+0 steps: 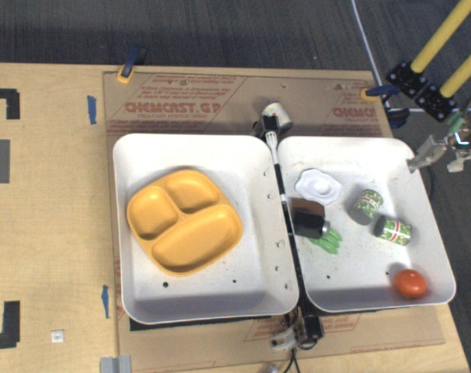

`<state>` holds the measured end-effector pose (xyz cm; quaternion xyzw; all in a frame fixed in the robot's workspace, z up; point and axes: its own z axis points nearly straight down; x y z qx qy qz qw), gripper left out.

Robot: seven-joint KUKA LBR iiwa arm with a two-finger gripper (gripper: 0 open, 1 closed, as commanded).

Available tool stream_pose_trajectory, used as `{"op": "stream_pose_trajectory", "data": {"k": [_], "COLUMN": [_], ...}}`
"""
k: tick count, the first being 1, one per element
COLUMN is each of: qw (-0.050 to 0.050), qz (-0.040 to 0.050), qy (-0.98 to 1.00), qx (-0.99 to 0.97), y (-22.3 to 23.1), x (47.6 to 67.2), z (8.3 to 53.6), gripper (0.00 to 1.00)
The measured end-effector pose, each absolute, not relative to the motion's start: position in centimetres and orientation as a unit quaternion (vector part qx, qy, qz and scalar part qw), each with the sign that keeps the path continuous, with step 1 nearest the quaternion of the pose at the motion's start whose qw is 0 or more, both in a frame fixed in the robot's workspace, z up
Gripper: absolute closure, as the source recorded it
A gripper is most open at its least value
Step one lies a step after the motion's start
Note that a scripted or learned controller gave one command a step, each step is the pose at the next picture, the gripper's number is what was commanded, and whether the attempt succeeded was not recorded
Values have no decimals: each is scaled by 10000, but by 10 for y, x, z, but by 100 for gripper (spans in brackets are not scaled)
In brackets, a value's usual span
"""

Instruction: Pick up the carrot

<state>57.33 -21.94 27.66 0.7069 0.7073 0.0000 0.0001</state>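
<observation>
Beside the black block [307, 216], the carrot [329, 241] lies well left of the jaws, whose state is unclear.

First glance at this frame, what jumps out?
The big yellow divided tray dominates the left bin. The right bin holds the small stuff: a white piece, two green-and-white cans, a dark block beside green leafy bits, and an orange-red round item near its front right corner. Metal hardware sits at that bin's far right rim.
</observation>
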Motion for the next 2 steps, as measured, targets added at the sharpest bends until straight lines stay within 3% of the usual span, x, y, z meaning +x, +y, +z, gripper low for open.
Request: {"op": "stream_pose_trajectory", "data": {"k": [1, 2], "qw": [62, 17], "qz": [10, 4], "qy": [7191, 7394], "qx": [6948, 6733], "y": [-206, -215], "x": [509, 584], "z": [118, 348], "gripper": [0, 0]}}
